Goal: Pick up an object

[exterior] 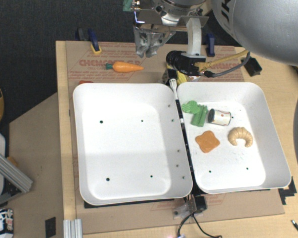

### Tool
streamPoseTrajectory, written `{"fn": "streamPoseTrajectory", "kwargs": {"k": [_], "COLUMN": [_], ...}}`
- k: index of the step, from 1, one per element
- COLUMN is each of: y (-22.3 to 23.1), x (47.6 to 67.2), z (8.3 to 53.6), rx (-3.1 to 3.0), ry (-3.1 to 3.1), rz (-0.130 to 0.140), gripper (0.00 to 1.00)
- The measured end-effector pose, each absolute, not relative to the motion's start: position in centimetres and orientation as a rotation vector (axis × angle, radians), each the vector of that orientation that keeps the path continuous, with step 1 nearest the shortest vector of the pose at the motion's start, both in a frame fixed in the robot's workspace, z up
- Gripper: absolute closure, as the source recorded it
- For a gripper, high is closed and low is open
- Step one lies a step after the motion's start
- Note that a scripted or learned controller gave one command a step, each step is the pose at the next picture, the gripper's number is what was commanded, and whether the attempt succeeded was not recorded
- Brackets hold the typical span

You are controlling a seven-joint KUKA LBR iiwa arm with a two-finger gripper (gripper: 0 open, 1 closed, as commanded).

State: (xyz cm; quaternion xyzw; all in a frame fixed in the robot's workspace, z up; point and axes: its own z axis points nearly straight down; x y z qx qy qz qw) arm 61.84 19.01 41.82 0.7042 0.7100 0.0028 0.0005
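— What do you have under the camera?

— You're looking down on a brown bench (69, 148) with two white bins side by side. The left bin (124, 143) sits beside the right bin (248, 167), which holds a green piece (195, 112), a small white cylinder (221, 117) touching it, an orange wafer (207, 141) and a croissant (241, 136).

— And the claw?

— You'll find the gripper (148, 46) raised behind the left bin's far edge, fingers close together with nothing visible between them. A toy carrot (125, 67) lies on the bench just beside it, outside both bins.
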Motion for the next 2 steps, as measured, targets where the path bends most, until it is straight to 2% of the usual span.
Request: {"fn": "streamPoseTrajectory", "kwargs": {"k": [1, 2], "y": [22.8, 22.4], "x": [57.3, 50.9], "z": [50.3, 47.2], "rx": [2.211, 2.221], "ry": [2.228, 2.227], "rz": [0.017, -0.008], "gripper": [1.0, 1.0]}}
